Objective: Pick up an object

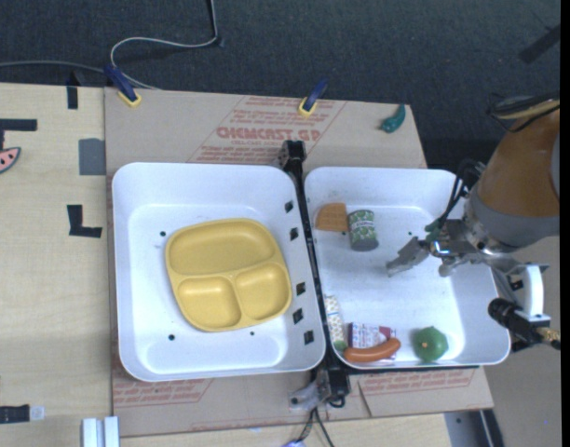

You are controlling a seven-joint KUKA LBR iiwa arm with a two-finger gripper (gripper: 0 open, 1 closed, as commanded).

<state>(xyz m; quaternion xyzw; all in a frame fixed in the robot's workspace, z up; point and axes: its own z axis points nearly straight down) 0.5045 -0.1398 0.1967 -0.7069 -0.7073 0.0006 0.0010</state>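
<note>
White plastic forms both shallow bins on the cardboard-covered desk (pixel 257 124). The left bin (pixel 136 250) holds a yellow three-compartment plastic tray (pixel 229 273), lying flat near its middle. The right bin (pixel 471 333) holds the loose things: a small brown block (pixel 332 218) near its upper left, touching or just beside a small green-labelled can (pixel 362 229) that stands upright to its right; a red sausage-shaped toy (pixel 372 350) along the lower rim, with a red-and-white packet (pixel 369 333) just above it; a narrow patterned packet (pixel 334 319) by the lower left wall; and a green round fruit-like toy (pixel 430 344) near the lower right corner.

Reaching in from the right, the grey arm with the orange band (pixel 522 184) carries the pincer (pixel 417 255) over bare bin floor, right of the can and apart from it. Its fingers (pixel 401 263) stand spread and released, with nothing between them.
</note>
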